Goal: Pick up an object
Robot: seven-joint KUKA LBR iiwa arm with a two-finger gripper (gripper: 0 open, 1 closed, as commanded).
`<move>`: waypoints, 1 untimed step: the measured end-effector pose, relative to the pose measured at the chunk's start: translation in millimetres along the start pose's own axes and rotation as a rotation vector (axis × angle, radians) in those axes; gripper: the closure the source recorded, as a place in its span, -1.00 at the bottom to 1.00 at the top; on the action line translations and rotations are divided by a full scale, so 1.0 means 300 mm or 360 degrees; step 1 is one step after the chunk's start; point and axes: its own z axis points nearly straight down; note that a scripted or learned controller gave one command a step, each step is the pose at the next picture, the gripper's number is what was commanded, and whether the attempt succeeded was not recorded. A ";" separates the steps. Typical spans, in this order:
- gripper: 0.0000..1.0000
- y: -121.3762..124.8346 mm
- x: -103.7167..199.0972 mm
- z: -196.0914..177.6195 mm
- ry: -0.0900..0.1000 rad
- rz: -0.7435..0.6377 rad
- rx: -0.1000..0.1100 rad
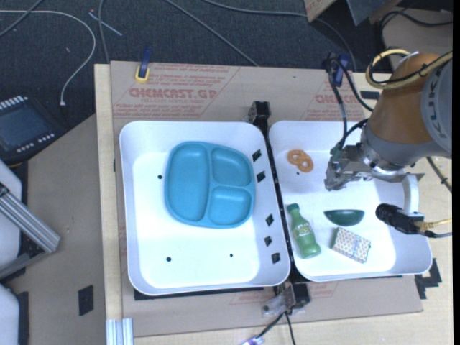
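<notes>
Camera view had me hanging over the right bin (410, 264), my gripper (336, 178) low near its middle, just right of the pretzel (301, 161) and above the dark green bowl (343, 216). Whether my jaws were parted or closed I could not tell; the wrist hid them, and nothing showed between them.

Any of four things would have served: the pretzel near the bin's upper left, the green bottle (304, 231) lying along the divider, the bowl beside it, and the patterned packet (351, 246) just below the bowl. I judged the pretzel or the bowl the nearest reach. To do it well I needed to centre over one thing alone, drop straight, and close across its narrow width. The bowl's rim looked the easier bite; the flat pretzel risked slipping under me.

The left bin (136, 192) held a blue divided plate (210, 184), well apart from me.

Writing: the cardboard sheet (180, 88) under the bins read "CHEMCAST" in red, twice, with further letters I could not make out. The bottle's label was too small to read.
</notes>
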 end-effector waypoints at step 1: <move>1.00 0.009 0.007 -0.216 -0.0001 0.0000 -0.0002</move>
